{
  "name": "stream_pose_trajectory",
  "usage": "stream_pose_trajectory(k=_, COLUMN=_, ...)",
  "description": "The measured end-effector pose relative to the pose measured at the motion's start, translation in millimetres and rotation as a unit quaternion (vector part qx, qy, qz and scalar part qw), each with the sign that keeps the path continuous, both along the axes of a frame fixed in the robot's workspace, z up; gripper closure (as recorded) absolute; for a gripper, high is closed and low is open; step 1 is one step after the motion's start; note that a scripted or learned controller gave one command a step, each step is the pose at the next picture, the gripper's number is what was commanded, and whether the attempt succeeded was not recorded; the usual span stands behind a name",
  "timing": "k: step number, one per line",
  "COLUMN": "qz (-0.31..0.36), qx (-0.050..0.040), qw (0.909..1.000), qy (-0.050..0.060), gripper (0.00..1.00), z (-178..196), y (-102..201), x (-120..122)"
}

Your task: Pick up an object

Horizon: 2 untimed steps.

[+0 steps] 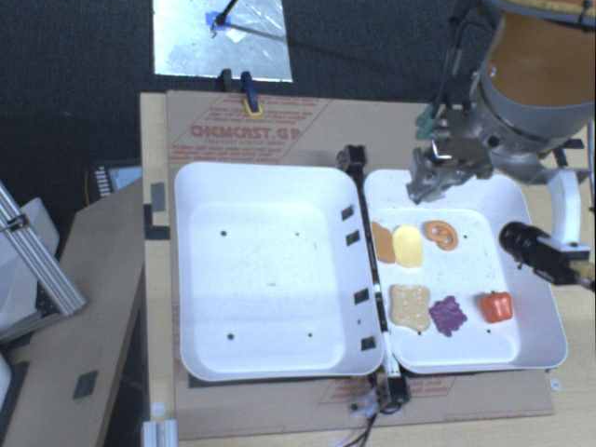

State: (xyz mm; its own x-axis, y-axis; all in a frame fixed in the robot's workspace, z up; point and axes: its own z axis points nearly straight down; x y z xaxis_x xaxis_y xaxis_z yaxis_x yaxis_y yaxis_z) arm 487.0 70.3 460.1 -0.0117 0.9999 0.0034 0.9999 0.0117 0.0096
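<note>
Camera view, looking down: gripper (430,186) low over the far left corner of the right bin (477,270), just beyond the food pieces, touching none of them. Open or closed, impossible to tell from this angle; nothing seen held. Grey arm (535,73) with its orange band reaching in from the upper right. In the right bin, six small toy foods, all lying on the floor of the tray. Far row, left to right: an orange slice (382,242) close to the divider, a pale yellow piece (407,246) touching it, then a pretzel (441,234) just beside, nearest the gripper. Near row: a slice of bread (410,307), a purple bunch of grapes (449,316) right against it, and a red pepper (496,306) a little apart toward the right wall. Left bin (270,268) alongside, joined by black clips along the shared edge. Both bins on a sheet of printed cardboard (251,130). Beyond the cardboard, a shiny square plate (222,24) on the dark floor.
</note>
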Motion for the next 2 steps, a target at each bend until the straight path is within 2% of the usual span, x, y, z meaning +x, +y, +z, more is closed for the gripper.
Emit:
stream_pose_trajectory(k=1, qz=-0.003, qx=-0.0002, qw=1.0000, qy=-0.001, gripper=1.00, z=79.6, y=17.8, x=-0.3)
stream_pose_trajectory(k=2, qz=-0.001, qx=-0.0006, qw=1.0000, qy=0.002, gripper=1.00, z=86.7, y=17.2, x=-0.2)
